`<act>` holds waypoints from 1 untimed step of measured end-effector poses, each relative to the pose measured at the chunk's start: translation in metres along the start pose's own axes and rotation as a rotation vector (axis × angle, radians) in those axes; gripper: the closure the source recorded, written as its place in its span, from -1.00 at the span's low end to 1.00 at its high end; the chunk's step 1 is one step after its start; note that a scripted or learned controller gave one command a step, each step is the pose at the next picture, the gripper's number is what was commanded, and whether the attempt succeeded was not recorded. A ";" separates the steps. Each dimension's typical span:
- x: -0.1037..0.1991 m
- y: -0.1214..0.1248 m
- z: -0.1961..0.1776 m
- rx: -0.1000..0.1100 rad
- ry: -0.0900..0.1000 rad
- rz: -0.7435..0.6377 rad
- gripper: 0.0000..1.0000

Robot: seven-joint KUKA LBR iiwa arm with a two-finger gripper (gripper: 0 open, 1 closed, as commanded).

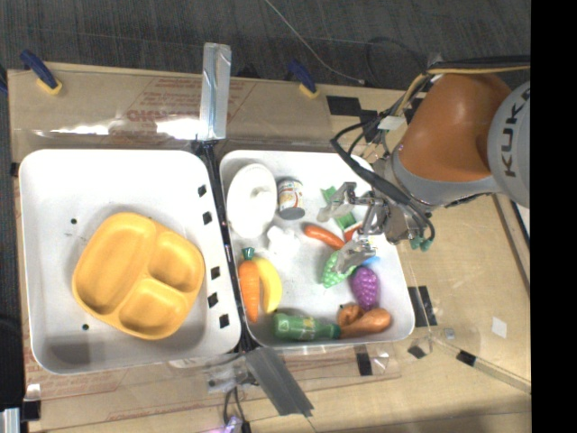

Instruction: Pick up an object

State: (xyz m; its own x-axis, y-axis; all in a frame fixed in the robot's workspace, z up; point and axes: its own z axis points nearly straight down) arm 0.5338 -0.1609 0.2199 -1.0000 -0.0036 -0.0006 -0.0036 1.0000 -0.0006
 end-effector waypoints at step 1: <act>-0.011 -0.011 0.127 0.000 -0.002 0.069 -1.00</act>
State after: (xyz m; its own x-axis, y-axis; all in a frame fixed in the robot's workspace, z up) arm 0.5452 -0.1722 0.0924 -0.9979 0.0651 -0.0028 0.0651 0.9979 -0.0006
